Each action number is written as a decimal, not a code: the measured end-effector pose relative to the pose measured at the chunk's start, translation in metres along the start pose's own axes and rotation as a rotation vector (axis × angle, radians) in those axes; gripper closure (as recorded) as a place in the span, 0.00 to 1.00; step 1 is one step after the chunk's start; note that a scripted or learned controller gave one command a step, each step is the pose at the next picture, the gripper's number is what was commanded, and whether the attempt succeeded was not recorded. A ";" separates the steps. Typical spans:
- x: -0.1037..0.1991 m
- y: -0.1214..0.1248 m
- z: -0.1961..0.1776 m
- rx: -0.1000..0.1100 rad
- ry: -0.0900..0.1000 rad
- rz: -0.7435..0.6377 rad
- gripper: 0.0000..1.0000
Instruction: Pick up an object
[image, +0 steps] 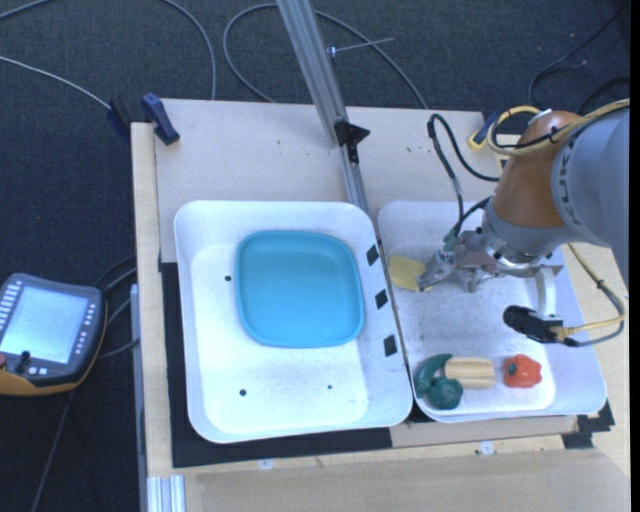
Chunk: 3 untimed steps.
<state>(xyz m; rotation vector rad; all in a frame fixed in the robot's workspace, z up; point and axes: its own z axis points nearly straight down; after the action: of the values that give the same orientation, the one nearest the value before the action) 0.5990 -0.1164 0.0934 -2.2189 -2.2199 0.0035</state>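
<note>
The bench (250, 150) fills the middle of the frame and carries two shallow white bins side by side. The left bin (200, 400) holds a square blue plate (300, 288), lying flat near the bin's centre. The right bin (440, 320) sits in the right half of the frame, touching the left bin along their shared edge.

The arm (580, 170) enters from the upper right, grey with an orange band, and bends down over the upper part of the right bin. The gripper (455, 270) hangs low above the bin floor there, pointing toward the left; how its jaws stand cannot be told from this angle. Just left of it, a small pale yellow piece (404, 270) lies by the bin's left wall.

Along the lower edge of the right bin three things lie in a row: a dark green toy (438, 382) at the left, a tan block (470, 373) touching it, and a red pepper (521, 371) just beside the block.

At the far left of the frame, off the bench, a handheld control pad (45, 330) rests on the dark floor.
</note>
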 end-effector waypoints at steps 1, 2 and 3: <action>0.000 0.002 -0.013 -0.005 0.000 0.000 1.00; 0.004 0.002 -0.056 -0.008 -0.001 0.000 1.00; 0.004 0.007 -0.119 -0.010 -0.001 0.000 1.00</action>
<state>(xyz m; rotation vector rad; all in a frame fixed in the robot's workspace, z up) 0.6060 -0.1123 0.2123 -2.2243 -2.2255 -0.0064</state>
